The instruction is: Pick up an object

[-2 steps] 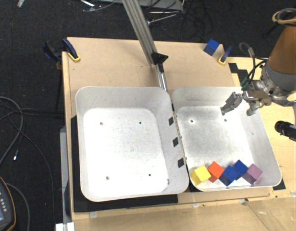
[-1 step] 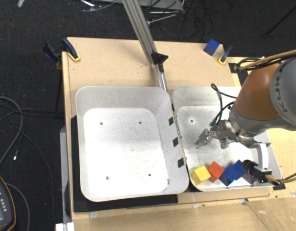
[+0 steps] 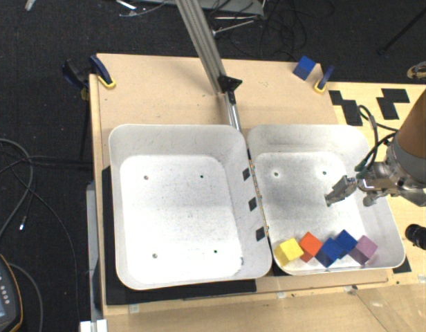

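Observation:
Along the front wall of the right bin [image 3: 296,138] sits a row of small cubes: yellow [image 3: 289,250], orange [image 3: 310,244], blue [image 3: 337,247] and purple [image 3: 364,249]. My gripper [image 3: 352,196] hovers over the right side of that bin, above and behind the cubes and a short way from them. It is open, its two grey fingers spread apart with nothing between them. The arm enters from the right edge.
The left bin [image 3: 123,144] lies beside the right one, the two meeting at a shared middle rim. A spare blue cube [image 3: 305,66] rests on the bench at the back right. A slanted metal pole [image 3: 206,40] rises behind the bins.

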Controlling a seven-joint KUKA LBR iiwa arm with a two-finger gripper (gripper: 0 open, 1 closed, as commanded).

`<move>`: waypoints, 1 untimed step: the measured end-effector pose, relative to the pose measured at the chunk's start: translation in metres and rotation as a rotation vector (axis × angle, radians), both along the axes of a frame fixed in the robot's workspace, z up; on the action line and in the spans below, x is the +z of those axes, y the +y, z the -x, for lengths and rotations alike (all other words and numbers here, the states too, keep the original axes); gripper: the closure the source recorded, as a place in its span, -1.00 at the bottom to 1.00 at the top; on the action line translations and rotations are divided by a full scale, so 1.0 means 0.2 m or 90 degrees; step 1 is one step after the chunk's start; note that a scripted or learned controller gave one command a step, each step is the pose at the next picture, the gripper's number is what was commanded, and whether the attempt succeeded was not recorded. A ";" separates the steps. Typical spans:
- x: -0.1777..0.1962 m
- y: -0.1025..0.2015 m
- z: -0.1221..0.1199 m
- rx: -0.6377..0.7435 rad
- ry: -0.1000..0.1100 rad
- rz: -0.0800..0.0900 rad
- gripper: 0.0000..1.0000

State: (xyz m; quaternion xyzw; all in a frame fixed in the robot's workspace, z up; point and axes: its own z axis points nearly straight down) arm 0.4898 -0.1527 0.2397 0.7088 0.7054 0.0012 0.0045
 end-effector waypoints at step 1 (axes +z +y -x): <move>0.25 -0.04 -0.05 0.004 0.001 -0.001 -1.00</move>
